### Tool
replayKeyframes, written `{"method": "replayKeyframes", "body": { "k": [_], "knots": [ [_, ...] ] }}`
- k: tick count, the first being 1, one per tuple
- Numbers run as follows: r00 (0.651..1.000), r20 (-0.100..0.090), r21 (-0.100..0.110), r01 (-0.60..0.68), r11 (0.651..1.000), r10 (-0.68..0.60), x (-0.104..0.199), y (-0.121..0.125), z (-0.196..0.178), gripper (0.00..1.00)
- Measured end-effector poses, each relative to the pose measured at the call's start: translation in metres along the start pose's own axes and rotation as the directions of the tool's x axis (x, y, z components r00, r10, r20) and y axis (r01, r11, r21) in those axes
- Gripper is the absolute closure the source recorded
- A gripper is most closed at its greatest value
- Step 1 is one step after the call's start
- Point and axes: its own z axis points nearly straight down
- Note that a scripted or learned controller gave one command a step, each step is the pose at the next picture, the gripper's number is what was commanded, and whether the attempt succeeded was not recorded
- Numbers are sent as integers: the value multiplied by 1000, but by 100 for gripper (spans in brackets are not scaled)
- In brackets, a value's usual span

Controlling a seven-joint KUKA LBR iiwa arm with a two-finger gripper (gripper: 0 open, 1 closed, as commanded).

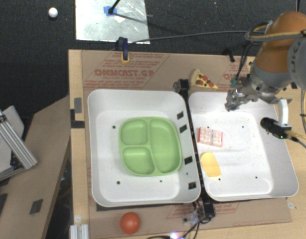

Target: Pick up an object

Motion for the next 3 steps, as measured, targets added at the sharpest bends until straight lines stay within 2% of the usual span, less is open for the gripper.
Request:
{"method": "replayKeyframes", "body": {
  "k": [3],
  "knots": [
    [1000, -1, 1, 1, 1000, -1, 164, -77, -8, 100]
  ]
}}
